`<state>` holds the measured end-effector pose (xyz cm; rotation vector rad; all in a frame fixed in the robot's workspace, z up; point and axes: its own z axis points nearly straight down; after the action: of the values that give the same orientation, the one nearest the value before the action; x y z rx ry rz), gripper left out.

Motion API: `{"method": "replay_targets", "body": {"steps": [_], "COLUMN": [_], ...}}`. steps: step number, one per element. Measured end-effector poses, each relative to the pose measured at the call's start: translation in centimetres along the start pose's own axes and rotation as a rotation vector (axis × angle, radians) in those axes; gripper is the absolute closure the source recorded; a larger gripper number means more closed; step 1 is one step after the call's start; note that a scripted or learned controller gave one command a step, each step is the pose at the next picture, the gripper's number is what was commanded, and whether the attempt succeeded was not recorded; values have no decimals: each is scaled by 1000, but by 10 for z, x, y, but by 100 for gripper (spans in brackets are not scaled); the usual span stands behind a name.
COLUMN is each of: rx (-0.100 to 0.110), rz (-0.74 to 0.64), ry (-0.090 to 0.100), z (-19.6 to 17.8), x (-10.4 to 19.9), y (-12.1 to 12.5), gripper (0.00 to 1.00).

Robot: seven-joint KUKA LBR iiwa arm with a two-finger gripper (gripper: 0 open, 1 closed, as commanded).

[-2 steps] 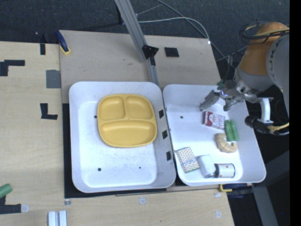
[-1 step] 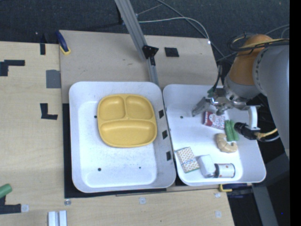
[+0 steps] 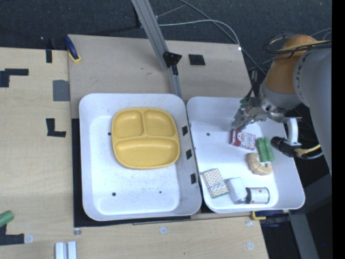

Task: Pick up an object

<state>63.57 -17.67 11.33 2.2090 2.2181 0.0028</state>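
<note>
One fixed camera above the bench (image 3: 32, 144), looked down at a slant, far enough to take in both white bins, left bin (image 3: 91, 144), right bin (image 3: 215, 112), arm (image 3: 312, 85) entered from right edge

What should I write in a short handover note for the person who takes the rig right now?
Gripper: low in the right bin, at the upper edge of the red-and-white packet. I cannot tell if it is open or shut, and nothing shows as held.
Right bin things: green item, tan piece, patterned square packet, white tube with a red band.
Left bin: yellow divided plate.
Done: the arm is in position near the packet.
Left: grasp and lift an object; check the grip first.
</note>
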Motion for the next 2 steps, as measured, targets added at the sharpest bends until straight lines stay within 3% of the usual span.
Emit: {"method": "replay_targets", "body": {"steps": [2], "rx": [5], "rz": [2], "ry": [5], "z": [-98], "x": [-12], "y": [12], "gripper": [100]}}
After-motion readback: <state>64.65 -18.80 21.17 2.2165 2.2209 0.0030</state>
